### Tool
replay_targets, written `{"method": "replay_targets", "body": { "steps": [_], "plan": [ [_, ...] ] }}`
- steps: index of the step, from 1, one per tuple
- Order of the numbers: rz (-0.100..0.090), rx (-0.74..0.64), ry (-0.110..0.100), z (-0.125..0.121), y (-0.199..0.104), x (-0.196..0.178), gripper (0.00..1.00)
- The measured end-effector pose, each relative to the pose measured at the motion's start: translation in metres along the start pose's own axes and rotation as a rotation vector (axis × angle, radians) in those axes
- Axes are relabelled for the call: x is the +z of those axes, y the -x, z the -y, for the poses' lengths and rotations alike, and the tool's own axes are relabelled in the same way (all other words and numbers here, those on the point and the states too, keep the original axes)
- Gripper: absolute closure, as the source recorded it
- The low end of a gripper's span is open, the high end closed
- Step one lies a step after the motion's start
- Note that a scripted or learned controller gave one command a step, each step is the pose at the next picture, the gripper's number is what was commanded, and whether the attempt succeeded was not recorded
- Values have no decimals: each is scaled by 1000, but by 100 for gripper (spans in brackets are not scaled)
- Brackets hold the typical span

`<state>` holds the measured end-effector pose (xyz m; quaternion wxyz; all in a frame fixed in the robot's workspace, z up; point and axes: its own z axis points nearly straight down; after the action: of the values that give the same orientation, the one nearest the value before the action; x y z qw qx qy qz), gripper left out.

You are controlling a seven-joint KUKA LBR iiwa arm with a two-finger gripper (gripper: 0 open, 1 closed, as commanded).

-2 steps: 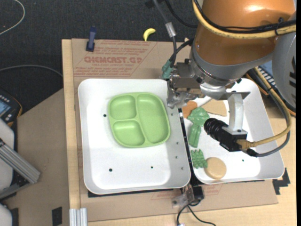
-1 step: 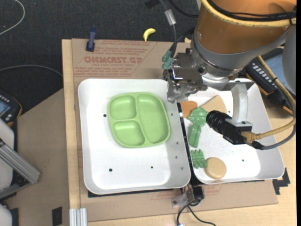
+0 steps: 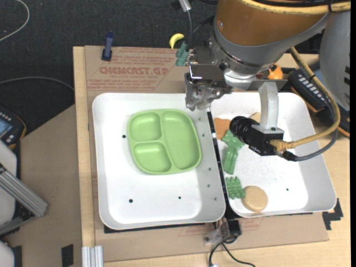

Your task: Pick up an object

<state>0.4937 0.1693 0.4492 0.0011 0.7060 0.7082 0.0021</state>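
Observation:
My gripper (image 3: 198, 100) hangs over the top end of the ridge between the two bins, just above the far right corner of the green divided plate (image 3: 164, 142). That plate lies flat in the left bin (image 3: 111, 166). In the right bin (image 3: 311, 166) an orange piece (image 3: 221, 128) and a long green toy (image 3: 231, 153) lie by the left wall. A small knobbly green piece (image 3: 235, 189) and a tan round bun (image 3: 255, 198) lie near the front. I see nothing held in the gripper.
A black camera on a white bracket (image 3: 255, 136) juts from the arm over the right bin, trailing a cable. Behind the bins lies cardboard (image 3: 133, 65) with a blue clip (image 3: 107, 47). A black remote-like box (image 3: 309, 88) sits at the right.

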Motion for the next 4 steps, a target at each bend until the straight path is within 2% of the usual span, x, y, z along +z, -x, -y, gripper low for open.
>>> {"method": "replay_targets", "body": {
  "steps": [1, 2, 3, 4],
  "plan": [
    [2, -4, -10, 10, -59, 32, 100],
    [-3, 8, 12, -15, -14, -94, 100],
    [8, 5, -21, -43, -20, 67, 100],
    [-2, -3, -1, -6, -58, 23, 100]
  ]
}}
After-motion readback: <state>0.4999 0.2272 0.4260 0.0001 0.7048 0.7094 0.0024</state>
